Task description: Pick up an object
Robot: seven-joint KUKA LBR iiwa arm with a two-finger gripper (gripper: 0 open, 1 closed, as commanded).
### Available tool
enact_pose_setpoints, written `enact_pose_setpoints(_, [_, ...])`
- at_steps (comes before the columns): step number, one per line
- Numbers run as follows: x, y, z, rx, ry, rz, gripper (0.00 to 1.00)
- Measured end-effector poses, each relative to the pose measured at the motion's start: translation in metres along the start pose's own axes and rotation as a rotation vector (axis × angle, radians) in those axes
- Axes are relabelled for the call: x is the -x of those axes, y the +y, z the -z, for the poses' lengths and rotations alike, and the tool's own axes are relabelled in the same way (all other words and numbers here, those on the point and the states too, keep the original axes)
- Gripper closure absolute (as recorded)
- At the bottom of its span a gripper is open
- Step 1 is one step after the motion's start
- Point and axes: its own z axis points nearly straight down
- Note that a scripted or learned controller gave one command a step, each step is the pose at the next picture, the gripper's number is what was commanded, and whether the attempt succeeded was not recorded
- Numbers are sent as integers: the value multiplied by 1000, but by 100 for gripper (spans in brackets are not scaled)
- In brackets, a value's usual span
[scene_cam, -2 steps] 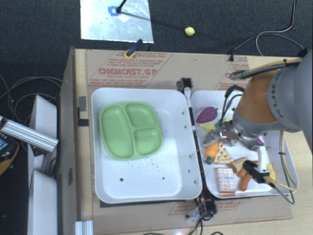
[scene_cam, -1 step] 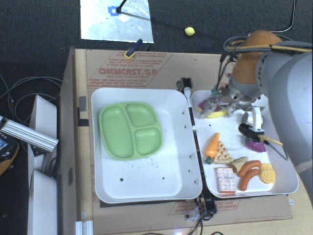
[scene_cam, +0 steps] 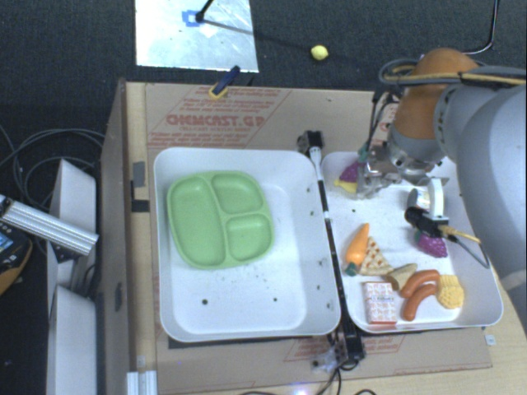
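While the gripper [scene_cam: 370,179] sits low over the purple-and-yellow toy [scene_cam: 349,177], its opening unreadable, crowding the bin wall [scene_cam: 326,189] risks a miss.

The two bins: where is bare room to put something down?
Left bin: free white floor along the front edge and on the right side, around the green plate. Right bin: crowded by the carrot, sausage and cracker; the gripper fills its back.

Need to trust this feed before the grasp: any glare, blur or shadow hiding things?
Camera view: glare on the foil sheet at top; lighting even in the bins; the arm's near bulk looks soft; the gripper is shadowed by the wrist, fine detail lost.
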Motion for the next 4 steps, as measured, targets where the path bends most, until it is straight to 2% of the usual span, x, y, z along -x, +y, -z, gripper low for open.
enact_pose_setpoints(1, [68, -35, 61, 40, -7, -5, 100])
enact_pose_setpoints(2, [67, -35, 60, 39, -6, -4, 0])
enact_pose_setpoints(3, [49, -8, 5, 38, -4, -2, 0])
enact_pose_setpoints(4, [49, -7, 17, 43, -6, 0, 100])
